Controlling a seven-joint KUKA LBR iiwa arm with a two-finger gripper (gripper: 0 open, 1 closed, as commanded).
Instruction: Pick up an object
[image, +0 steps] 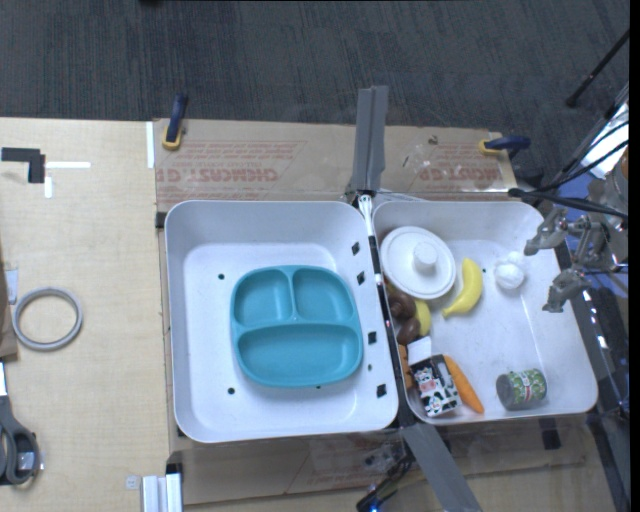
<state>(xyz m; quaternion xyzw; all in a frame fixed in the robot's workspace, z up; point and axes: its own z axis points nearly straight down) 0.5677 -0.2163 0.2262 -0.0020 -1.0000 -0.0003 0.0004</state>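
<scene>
Camera view shows our bench (80, 200) from above, and we go from left to right. At the far left of the frame a grey ring of tape (44, 318) lies flat on the wood. Next comes the left bin (200, 235). A blue plate (297, 326) with three parts sits flat in its middle, alone, so nothing crowds it.

The right bin (560, 385) holds the small things we could pick. A white round lid (419, 262) sits at its upper left. A yellow banana (464, 288) lies just beside the lid. Something brown (404, 308) is tucked against the wall between the bins. Lower down, a black and white box (433, 388) touches an orange carrot (465, 386). A green can (521, 389) lies on its side, apart from the others, so we think it may be the easiest to grab. A small white ball (509, 275) rests near the upper right.

Our tool (563, 262) hangs at the right edge of that bin, near the ball. It holds nothing we can see. We cannot tell how it is set.
</scene>
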